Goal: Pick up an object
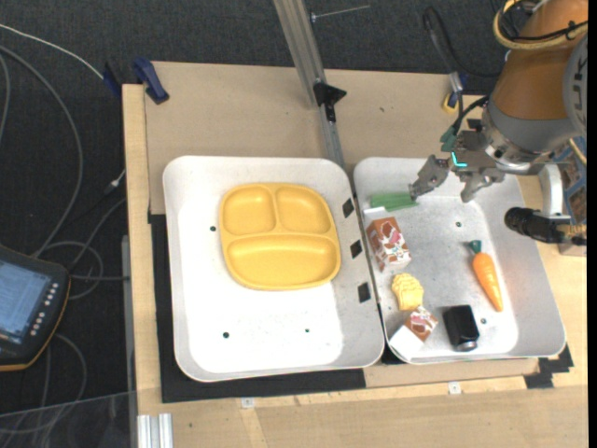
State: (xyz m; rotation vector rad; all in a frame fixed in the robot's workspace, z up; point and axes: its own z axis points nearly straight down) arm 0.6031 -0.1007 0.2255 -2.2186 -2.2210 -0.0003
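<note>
Camera view, looking down at a slant: a pale wooden table (140, 250) carries two shallow white bins side by side. The left white bin (196, 334) holds a yellow plastic divided plate (278, 234) with three compartments, lying flat in the upper middle of the bin.

The right white bin (532, 315) holds the loose objects. A flat green rectangular strip (390, 200) lies near the bin's upper left part. Just below it sits a small red-and-white patterned carton (388, 242). Further down lies a small yellow knobbly block (407, 290), and below that, near the bin's lower left corner, a smaller red-and-white box (421, 323). A black box-shaped object (461, 327) rests just right of that small box. An orange toy carrot with a green top (486, 276) lies toward the right side of the bin, its green end pointing up the picture.

The grey arm with an orange band (541, 54) reaches in from the right. Its two-finger tool (450, 179) hangs over the upper part of the right bin, its fingers (428, 177) spread apart with nothing between them. The left finger's tip is just right of the green strip; whether it touches it cannot be told.
</note>
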